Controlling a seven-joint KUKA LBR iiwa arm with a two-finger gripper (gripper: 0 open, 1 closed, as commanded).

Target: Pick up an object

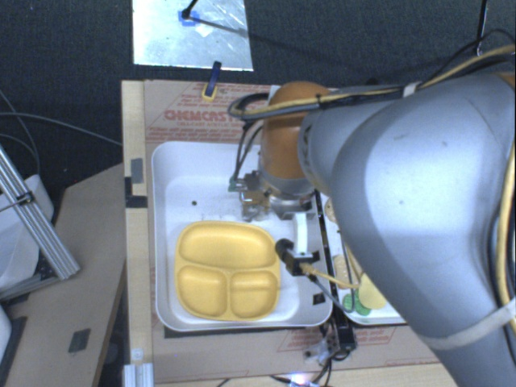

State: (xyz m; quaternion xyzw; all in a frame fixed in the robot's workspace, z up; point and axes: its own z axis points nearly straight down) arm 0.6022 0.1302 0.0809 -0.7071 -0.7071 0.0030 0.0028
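Observation:
A yellow tray with three compartments (226, 278) lies flat in the front half of the left bin (187, 172). My gripper (252, 207) hangs just behind the tray's far right rim, low over the bin floor, under the orange wrist band (282, 139). The wrist blocks the view of its tips. I see nothing held in it.
The grey arm (411, 216) covers most of the right bin (387, 319), where a pale yellow thing (371, 295) and a green thing (351, 302) peek out at the front. Cables (310, 271) trail by the tray's right side. Cardboard (193, 113) lies under the bins.

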